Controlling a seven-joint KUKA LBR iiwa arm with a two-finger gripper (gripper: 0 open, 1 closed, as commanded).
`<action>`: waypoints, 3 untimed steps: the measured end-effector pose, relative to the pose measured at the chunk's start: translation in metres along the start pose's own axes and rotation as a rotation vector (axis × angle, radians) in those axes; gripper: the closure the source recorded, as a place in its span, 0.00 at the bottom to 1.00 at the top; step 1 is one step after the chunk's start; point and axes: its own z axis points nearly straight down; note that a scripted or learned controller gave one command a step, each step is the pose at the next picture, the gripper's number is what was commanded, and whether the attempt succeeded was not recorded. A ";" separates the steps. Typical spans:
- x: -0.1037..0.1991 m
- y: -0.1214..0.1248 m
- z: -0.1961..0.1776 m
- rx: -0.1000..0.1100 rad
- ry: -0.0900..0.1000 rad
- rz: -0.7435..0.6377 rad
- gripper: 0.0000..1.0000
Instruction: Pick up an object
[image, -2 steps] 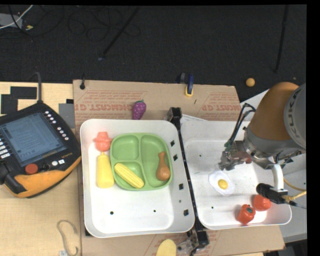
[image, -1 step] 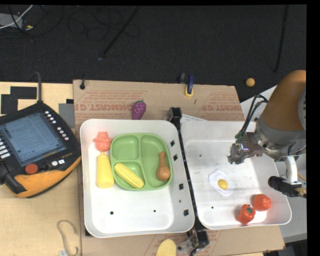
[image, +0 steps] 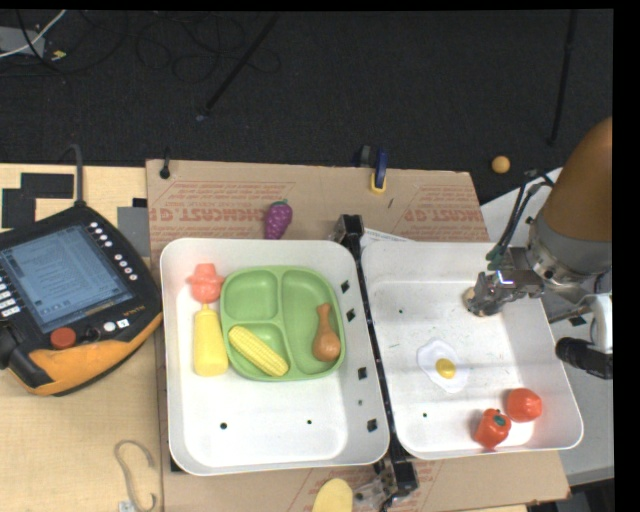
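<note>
My gripper (image: 483, 298) hangs over the upper right part of the right bin (image: 405, 270), with nothing seen between its parts. In that bin lie a fried egg (image: 442, 365) below and left of the gripper, and a red tomato (image: 523, 404) with a red pepper (image: 491, 427) near the front right corner. The left bin (image: 260, 435) holds a green divided plate (image: 283, 322) carrying a corn cob (image: 258, 351) and a brown drumstick (image: 326, 335). Left of the plate lie a yellow bottle (image: 208, 342) and a pink toy (image: 204, 283).
A purple grape bunch (image: 277, 219) lies on the cardboard behind the left bin. A yellow lemon (image: 333, 495) sits at the front edge below the bins. A teach pendant (image: 70, 290) rests on the bench at the left. A blue-yellow clamp (image: 378, 170) holds the cardboard's back edge.
</note>
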 end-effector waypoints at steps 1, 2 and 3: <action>0.049 -0.021 0.012 0.007 0.003 -0.002 1.00; 0.104 -0.046 -0.001 0.006 0.004 -0.004 1.00; 0.117 -0.065 -0.003 0.006 0.002 -0.001 1.00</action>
